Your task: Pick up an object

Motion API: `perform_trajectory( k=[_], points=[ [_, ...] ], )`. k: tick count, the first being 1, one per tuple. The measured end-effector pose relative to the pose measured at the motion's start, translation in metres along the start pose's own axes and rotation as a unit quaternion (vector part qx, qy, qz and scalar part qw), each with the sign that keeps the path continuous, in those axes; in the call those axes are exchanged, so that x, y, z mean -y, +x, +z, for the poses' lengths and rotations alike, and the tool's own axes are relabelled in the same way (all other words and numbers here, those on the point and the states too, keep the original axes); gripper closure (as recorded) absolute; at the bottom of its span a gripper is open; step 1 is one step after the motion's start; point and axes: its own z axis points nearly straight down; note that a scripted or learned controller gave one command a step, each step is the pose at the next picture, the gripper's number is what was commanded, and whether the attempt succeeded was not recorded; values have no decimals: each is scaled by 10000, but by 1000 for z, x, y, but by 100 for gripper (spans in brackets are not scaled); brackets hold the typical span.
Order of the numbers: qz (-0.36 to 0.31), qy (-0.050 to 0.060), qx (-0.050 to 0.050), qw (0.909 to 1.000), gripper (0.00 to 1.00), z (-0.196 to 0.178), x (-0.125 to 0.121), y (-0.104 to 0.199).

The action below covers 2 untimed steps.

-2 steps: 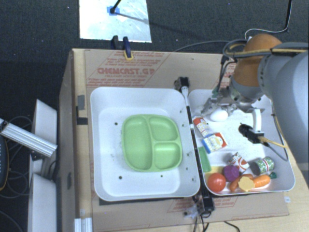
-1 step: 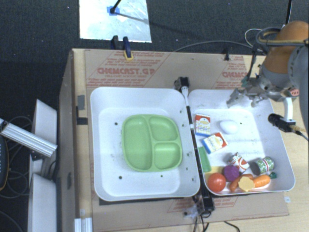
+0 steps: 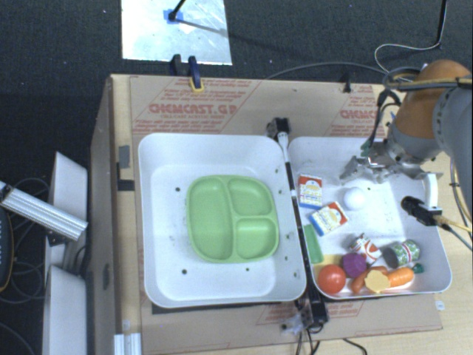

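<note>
Arm is hanging over the back of the right bin, nothing grabbed.

The grey two-finger gripper (image 3: 363, 167) is hovering with its fingers spread apart and nothing sitting between them, just behind a small white ball (image 3: 355, 197) lying on the floor of the shallow white right-hand bin (image 3: 436, 261). A red-and-white carton (image 3: 310, 191) is lying near the ball, and a round red tomato (image 3: 332, 278) is resting at the front. The left white bin (image 3: 159, 231) is holding a green divided plastic tray (image 3: 232, 218).
</note>
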Motion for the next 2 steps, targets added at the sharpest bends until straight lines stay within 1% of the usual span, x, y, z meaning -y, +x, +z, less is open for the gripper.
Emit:
perform_trajectory(
  k=[1,2],
  points=[
    [-12,-4,-2,10000,0,0,10,51],
    [-17,-16,1,10000,100,-11,9,51]
  ],
)
